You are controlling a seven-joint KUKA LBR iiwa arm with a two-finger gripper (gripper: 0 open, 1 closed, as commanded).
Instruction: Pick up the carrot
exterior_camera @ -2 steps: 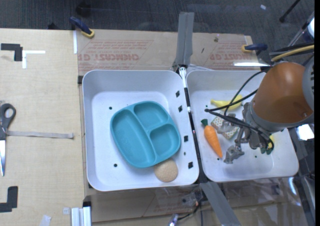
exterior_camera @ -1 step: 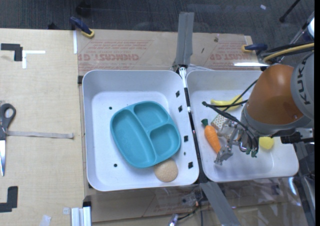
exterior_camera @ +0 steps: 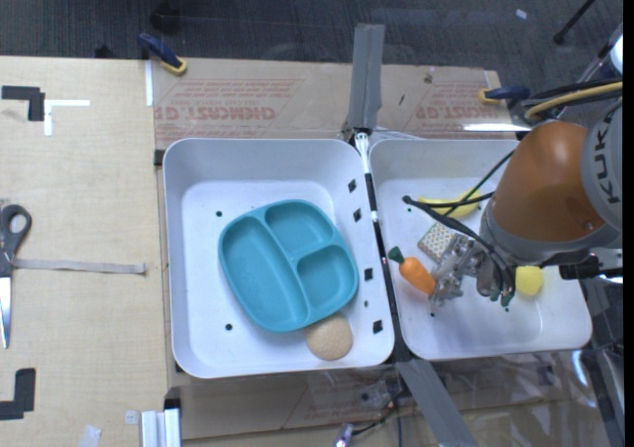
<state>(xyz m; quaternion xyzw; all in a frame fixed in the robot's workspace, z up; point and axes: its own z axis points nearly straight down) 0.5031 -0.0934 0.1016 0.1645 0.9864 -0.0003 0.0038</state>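
1. Hovering low in the right bin [exterior_camera: 555, 331], the claw [exterior_camera: 458, 275] sits just beside the carrot [exterior_camera: 416, 275], on the carrot's right. Its metal parts blur together from above, so I cannot tell whether it is spread or closed, and nothing is visibly gripped.
2. The carrot lies on the right bin's floor near the left wall, orange with a small green top pointing up-left. It looks free of the claw, though close to touching.
3. By my reading, the step in hand is the approach for the grasp, and the lift is not yet done. The next move calls for shifting the claw a little left so it straddles the carrot across its narrow width, then closing before rising.
4. Crowding may hinder: a tan, speckled sponge-like block [exterior_camera: 437, 238] lies just behind the carrot, and the bin wall leaves little room on the carrot's left side.
5. A small yellow object [exterior_camera: 530, 281] rests right of the claw, and a yellow banana-like piece [exterior_camera: 448, 205] lies farther back, partly under the arm [exterior_camera: 545, 187].
6. In the left bin [exterior_camera: 188, 267], a blue divided plate [exterior_camera: 287, 265] sits centre, with a round beige ball [exterior_camera: 329, 339] touching its near edge.
7. Scissors [exterior_camera: 10, 247] rest far left on the tabletop [exterior_camera: 79, 336].
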